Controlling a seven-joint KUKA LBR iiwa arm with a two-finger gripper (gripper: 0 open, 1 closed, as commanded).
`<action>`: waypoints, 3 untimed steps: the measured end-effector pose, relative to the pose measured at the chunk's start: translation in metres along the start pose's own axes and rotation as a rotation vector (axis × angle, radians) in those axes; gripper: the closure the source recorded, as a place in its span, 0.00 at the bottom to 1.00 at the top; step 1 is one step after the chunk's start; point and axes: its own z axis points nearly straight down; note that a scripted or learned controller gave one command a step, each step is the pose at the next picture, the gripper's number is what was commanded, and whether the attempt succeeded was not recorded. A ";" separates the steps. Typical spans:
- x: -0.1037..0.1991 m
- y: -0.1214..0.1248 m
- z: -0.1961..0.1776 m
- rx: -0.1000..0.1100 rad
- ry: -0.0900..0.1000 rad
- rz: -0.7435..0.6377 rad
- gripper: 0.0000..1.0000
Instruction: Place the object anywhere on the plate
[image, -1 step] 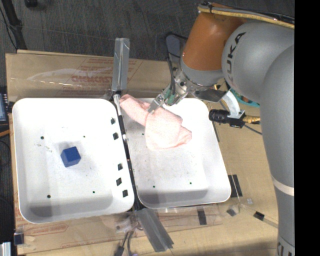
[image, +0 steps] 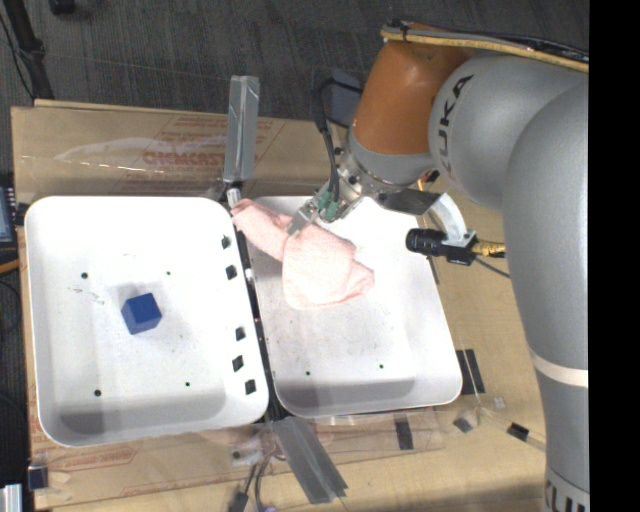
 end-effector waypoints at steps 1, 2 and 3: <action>0.045 0.038 -0.005 -0.001 -0.002 -0.407 1.00; 0.088 0.072 -0.010 -0.001 -0.003 -0.813 1.00; 0.133 0.097 -0.004 0.000 -0.002 -0.931 1.00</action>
